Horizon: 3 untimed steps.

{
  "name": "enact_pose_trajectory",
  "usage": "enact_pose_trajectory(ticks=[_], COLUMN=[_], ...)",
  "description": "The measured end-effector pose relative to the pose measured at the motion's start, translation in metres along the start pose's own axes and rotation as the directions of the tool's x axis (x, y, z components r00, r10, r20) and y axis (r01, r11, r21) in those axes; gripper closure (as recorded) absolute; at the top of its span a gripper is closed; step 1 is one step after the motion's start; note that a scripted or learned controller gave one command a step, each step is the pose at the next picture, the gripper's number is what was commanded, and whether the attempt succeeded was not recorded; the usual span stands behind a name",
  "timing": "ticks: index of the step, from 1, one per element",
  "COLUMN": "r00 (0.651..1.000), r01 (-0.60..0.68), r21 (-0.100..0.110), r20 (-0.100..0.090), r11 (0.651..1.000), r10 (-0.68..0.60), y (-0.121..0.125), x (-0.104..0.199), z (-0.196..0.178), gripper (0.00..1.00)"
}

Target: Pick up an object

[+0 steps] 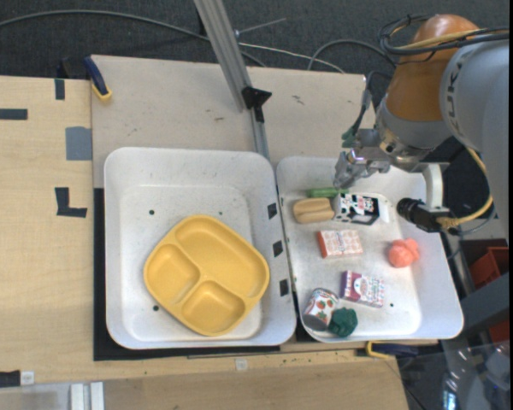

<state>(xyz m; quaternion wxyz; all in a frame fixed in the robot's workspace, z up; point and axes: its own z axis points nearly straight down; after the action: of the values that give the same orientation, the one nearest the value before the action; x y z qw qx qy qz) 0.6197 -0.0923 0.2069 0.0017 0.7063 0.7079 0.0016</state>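
Note:
My gripper [345, 176] hangs over the back left part of the right bin [427, 310], its tips just above a green piece [322, 192] and a tan bread roll [312, 209]. A black-and-white carton [359, 207] lies right beside the roll. Further forward lie a reddish-orange packet [339, 243], a pink ball-like toy [402, 253], a purple-and-white carton [362, 288], a small red-and-white can [321, 306] and a dark green lump [343, 321]. Nothing shows between the fingers.
The left bin [128, 186] holds a yellow divided plate [207, 273]. A slanted metal pole [227, 45] rises behind the bins. The grey arm with its orange band [432, 67] comes in from the upper right. Cables lie on the dark floor behind.

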Motion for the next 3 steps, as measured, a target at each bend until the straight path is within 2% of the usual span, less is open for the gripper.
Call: enact_pose_trajectory(ticks=[1,2,3], r00=[1.000,1.000,1.000], r01=[-0.001,0.004,0.006], r21=[0.006,0.006,0.005], r20=[-0.001,-0.002,-0.002], r11=[1.000,1.000,1.000], r10=[0.001,-0.004,-0.006], y=[0.000,0.002,0.002], x=[0.001,0.045,0.101], z=[-0.006,-0.007,-0.018], gripper=[1.00,1.00,1.00])
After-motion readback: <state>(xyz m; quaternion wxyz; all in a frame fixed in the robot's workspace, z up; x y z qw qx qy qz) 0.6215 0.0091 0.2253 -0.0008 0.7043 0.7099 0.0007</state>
